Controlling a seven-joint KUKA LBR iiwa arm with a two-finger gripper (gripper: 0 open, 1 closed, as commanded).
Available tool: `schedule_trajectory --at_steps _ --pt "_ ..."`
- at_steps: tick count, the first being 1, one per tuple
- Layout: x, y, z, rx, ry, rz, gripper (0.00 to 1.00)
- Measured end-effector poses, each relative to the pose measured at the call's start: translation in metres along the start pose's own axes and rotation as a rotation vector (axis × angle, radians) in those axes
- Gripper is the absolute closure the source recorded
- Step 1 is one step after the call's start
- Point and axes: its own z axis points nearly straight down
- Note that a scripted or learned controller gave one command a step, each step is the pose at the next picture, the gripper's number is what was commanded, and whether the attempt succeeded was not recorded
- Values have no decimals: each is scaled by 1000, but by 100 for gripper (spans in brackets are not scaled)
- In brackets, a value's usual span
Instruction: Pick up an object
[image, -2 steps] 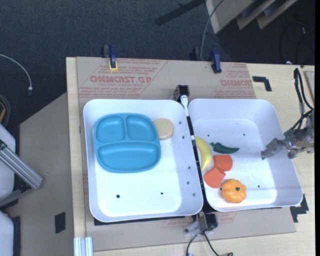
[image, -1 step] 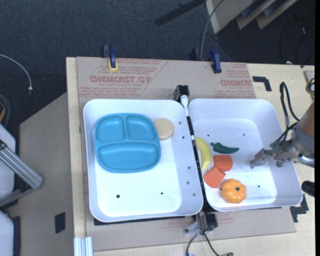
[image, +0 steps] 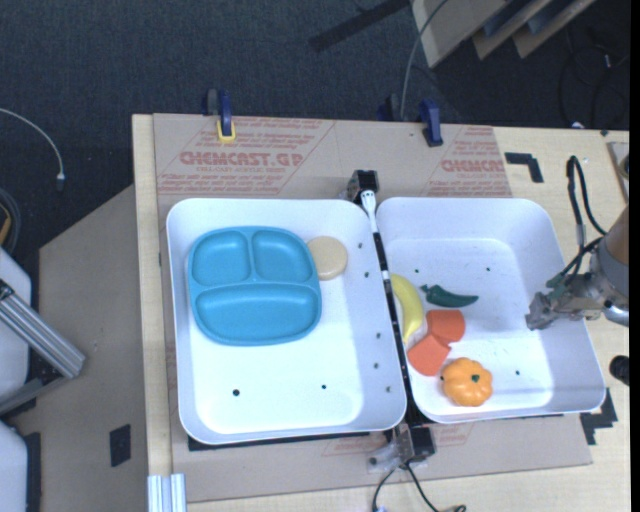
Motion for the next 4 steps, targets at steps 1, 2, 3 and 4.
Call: schedule_trajectory --at_steps 1,2,3,4 --pt "-1 -4 -62 -5 -2 -1 100" --pt "-2 -3 -88 -3 -1 -1 100" --pt "47 17 -77 3 4 -6 100" --pt "91 43 -74 0 3 -6 100"
